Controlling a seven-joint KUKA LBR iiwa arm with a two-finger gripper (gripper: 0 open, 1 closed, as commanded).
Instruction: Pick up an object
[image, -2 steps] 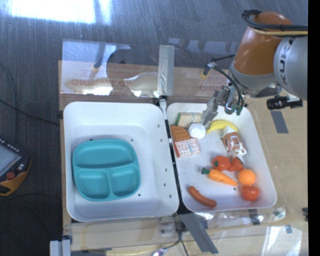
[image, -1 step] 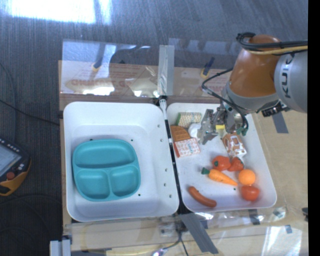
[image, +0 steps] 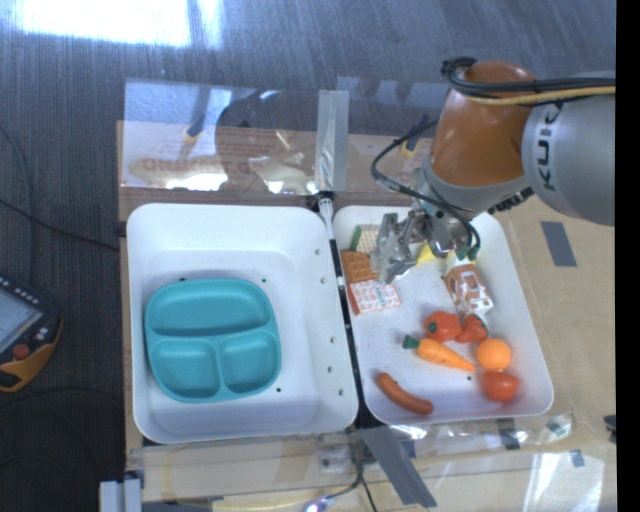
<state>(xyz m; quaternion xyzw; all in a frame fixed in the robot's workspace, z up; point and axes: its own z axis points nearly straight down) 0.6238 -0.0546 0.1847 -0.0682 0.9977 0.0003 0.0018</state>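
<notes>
Toy food sits in our right bin: a carrot, an orange, a sausage. Our gripper hangs over the bin's upper left, above small boxes. We cannot tell how its claw stands.

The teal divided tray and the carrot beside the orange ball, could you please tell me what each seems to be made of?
The teal divided tray looks like moulded plastic: one even colour, rounded compartment walls, a soft matte sheen. The carrot looks like toy plastic or rubber, judging by its flat, uniform orange and tidy green tip; the view is too coarse to settle which.
</notes>
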